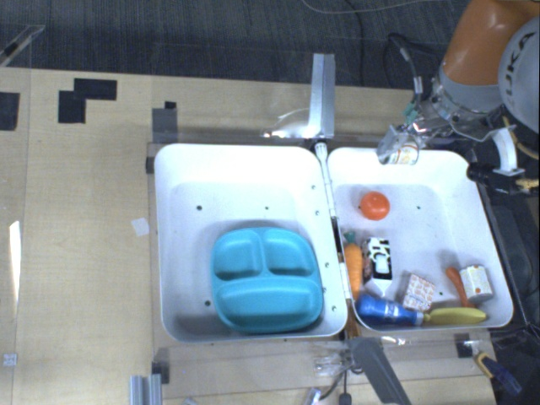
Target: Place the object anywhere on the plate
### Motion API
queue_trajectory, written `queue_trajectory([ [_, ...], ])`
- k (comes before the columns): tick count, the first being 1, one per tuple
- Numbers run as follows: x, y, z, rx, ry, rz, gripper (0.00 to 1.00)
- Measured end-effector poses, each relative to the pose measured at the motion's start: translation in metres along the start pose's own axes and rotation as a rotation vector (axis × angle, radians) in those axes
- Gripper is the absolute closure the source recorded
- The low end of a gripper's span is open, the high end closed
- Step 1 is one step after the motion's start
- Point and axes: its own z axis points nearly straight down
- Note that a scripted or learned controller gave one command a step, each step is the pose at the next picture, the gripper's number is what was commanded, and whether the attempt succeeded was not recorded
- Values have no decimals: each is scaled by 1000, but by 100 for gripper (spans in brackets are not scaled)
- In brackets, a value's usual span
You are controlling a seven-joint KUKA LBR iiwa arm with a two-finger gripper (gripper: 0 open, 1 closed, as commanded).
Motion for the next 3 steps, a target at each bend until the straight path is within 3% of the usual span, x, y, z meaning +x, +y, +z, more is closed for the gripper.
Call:
queue_trajectory([
  [1, 93, -27, 33, 3, 2, 96, 100],
  [2, 188, -53, 33, 4, 3, 187, 100],
  [3, 253, -77, 26, 6, 3, 120, 100],
])
